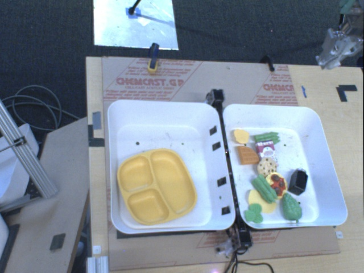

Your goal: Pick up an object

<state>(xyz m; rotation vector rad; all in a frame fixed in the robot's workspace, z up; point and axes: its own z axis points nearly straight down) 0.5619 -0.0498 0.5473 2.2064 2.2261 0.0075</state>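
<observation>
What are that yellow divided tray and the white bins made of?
The yellow tray looks like moulded plastic with a smooth, slightly matte finish: even colour, rounded compartment edges. The two white bins also look like thin formed plastic, with soft rounded corners and a faint sheen, though I can't be sure.

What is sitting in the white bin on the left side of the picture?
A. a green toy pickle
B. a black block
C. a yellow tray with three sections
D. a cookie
C: the yellow plastic tray with three compartments lies in the left shallow white bin, while the small toy foods are all in the right shallow white bin.
</observation>
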